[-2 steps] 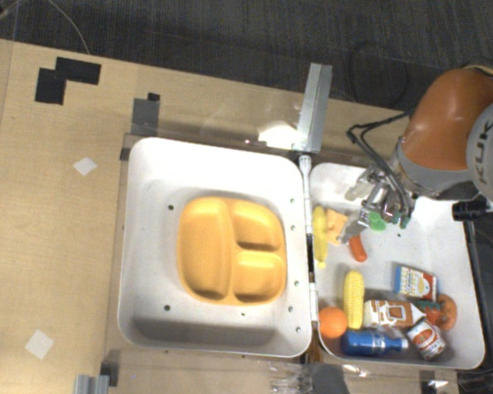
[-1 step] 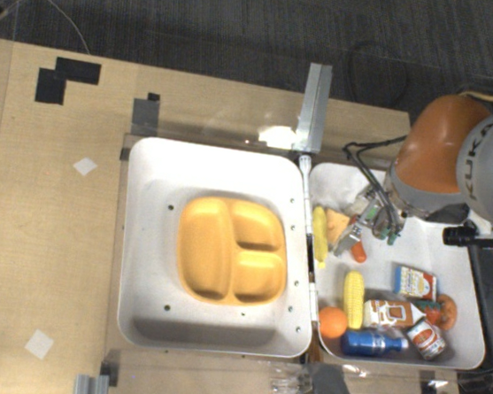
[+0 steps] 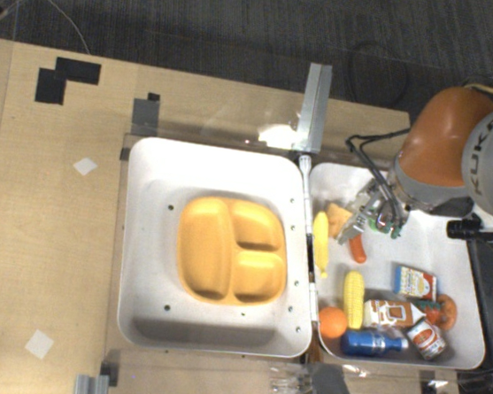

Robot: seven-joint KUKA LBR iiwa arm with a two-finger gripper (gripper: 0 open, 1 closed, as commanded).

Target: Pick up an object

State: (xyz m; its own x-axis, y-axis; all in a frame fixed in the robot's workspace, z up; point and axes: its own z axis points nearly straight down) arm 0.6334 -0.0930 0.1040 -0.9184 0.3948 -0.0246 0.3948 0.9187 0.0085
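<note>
Right bin [image 3: 476, 291]: crowded at 6 o'clock by cans, cartons, corn [image 3: 353, 298]; bare floor left at 3 o'clock.
Left bin [image 3: 141, 223]: centre taken by yellow tray [image 3: 231, 250].

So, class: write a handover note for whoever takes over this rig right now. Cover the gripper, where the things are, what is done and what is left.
Gripper: low over the upper part of the right bin, beside a small red item and a yellow wedge; no item visibly between its fingers.
Right bin also holds a banana, corn cob, orange, blue bottle, cartons and a can.
Left bin: the yellow divided tray.
Done: nothing lifted.
Left: grasp one object and raise it.
</note>
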